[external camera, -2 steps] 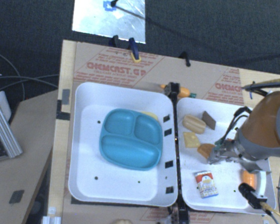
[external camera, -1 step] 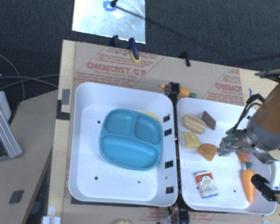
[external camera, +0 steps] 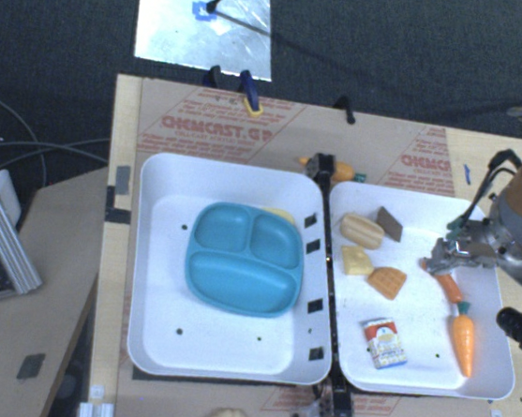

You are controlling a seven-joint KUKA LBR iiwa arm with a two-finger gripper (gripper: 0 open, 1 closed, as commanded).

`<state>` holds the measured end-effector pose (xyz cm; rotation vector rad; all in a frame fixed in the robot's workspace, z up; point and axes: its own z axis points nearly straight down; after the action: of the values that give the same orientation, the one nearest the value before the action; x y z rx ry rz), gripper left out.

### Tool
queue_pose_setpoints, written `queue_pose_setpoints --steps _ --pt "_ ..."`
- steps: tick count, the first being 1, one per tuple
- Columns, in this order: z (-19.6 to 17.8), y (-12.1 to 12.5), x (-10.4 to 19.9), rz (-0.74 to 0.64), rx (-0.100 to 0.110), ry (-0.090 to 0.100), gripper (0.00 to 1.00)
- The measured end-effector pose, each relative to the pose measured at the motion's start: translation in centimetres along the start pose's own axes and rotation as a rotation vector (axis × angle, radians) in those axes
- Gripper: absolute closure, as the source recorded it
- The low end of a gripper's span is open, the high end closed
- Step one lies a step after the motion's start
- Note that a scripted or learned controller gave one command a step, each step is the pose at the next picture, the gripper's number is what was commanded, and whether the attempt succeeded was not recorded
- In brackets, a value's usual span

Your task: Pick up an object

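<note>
In the camera view, a carrot lies in the right bin near its right wall, long axis running almost up and down the picture, green end uppermost. The tool hangs up-left of it, apart; its opening cannot be told.

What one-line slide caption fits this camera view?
Claw hovers over toy carrots in the right bin; a blue divided plate sits in the left bin.

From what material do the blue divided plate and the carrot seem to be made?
The blue plate looks like molded plastic, smooth with a soft sheen and an even color. The carrot is probably plastic or rubber toy food: uniform orange, smooth surface. The picture cannot show its hardness.
</note>
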<state>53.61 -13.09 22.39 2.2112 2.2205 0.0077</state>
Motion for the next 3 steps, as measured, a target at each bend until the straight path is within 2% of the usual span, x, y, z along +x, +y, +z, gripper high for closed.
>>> queue_pose_setpoints --steps 1,2,3 --pt "-0.1 0.1 0.0 0.000 0.006 0.002 1.00" --pt "-1.1 1.4 5.3 -0.006 0.006 0.004 1.00" --pt "-0.8 1.5 10.9 -0.006 0.008 0.004 1.00"
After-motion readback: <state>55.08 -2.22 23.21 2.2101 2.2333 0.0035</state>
